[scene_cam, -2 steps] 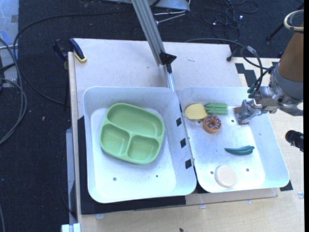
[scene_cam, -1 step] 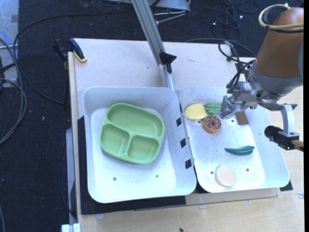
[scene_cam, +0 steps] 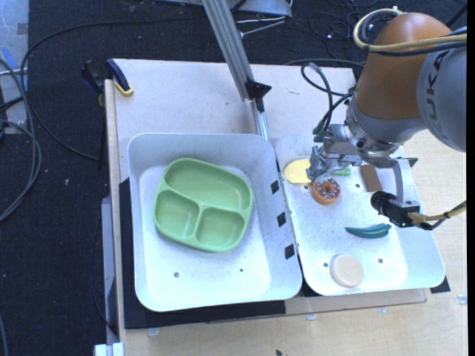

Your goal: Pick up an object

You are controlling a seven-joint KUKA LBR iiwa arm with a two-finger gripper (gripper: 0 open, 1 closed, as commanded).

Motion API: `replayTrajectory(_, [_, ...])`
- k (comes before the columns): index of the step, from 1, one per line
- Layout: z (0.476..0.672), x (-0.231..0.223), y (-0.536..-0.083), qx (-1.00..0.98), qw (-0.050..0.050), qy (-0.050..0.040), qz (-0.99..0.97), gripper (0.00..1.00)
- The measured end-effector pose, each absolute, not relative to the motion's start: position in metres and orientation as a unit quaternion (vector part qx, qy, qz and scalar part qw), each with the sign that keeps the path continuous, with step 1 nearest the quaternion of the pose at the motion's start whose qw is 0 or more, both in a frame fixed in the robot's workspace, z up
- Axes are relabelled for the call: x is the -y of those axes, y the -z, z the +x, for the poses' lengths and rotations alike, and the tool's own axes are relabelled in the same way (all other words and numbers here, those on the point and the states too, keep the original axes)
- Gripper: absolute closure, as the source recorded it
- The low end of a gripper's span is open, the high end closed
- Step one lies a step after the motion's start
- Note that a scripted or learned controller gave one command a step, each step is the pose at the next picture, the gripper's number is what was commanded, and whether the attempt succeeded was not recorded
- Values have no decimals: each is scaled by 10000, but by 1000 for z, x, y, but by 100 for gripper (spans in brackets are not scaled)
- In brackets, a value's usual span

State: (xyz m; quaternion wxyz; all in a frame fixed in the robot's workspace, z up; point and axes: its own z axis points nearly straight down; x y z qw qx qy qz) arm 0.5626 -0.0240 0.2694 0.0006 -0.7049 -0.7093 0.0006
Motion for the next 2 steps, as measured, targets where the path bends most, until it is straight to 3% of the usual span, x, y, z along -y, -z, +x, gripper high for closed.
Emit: replayTrajectory(2, [603,-88,-253,7102,-1,8,-7040,100])
